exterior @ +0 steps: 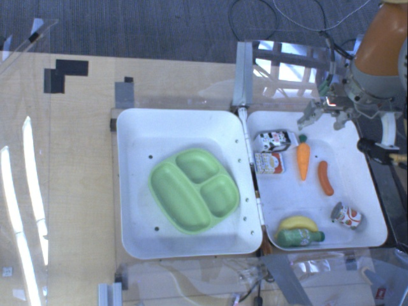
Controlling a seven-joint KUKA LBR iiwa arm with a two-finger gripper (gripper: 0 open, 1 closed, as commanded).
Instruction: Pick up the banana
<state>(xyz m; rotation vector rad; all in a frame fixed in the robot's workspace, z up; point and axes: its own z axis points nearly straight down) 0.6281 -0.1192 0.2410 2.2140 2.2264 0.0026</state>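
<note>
The curved yellow banana (pixel 298 222) shows just its upper side, its lower edge covered by the green plastic bottle (pixel 299 237) lying against it. The grey arm with the orange band (pixel 381 43) is cut off by the top and right edges. The two-finger gripper (pixel 325 115) is small and blurred against the right white bin's (pixel 373 190) far rim. Labels on the small cartons (pixel 271 152) are too fine to read.
</note>
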